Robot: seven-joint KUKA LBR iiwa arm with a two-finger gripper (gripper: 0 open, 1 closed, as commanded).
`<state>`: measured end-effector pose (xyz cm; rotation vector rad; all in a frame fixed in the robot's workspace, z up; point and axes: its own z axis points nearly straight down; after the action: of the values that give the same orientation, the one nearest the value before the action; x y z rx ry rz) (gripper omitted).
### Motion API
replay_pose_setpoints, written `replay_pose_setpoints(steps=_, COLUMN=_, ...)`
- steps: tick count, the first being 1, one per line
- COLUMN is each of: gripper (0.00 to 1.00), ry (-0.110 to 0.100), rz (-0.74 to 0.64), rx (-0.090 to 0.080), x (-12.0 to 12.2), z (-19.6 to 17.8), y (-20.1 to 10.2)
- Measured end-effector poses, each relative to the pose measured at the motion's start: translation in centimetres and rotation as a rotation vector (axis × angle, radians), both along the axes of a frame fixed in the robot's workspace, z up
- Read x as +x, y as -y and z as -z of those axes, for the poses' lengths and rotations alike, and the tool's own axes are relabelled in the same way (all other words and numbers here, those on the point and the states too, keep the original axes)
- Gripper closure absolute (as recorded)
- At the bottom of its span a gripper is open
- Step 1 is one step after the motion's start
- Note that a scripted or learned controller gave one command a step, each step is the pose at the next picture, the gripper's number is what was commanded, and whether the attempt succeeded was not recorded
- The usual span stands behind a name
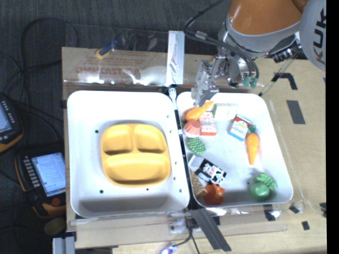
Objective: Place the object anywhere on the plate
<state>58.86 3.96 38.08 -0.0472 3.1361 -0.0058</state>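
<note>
A yellow plate (135, 153) with three compartments lies in the left white bin (79, 142). My gripper (204, 92) hangs over the far left corner of the right bin (275, 136). Just below its tip lies an orange and yellow toy food piece (197, 111); I cannot tell whether the two touch. Close by are a pink round piece (192, 127) and a red and white carton (208, 124). Nothing lies on the plate.
The right bin also holds a blue and white carton (239, 127), a carrot (253, 146), a green broccoli (261, 187), a red vegetable (214, 194), a cow-patterned carton (211, 171) and a green dotted piece (196, 146). A clear plastic bag (127, 73) lies behind the left bin.
</note>
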Motion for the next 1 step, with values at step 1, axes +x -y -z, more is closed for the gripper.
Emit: replay_pose_setpoints(steps=1, gripper=1.0, ry=-0.004, rz=-0.059, rx=0.005, x=-6.12, z=1.99, y=-6.99)
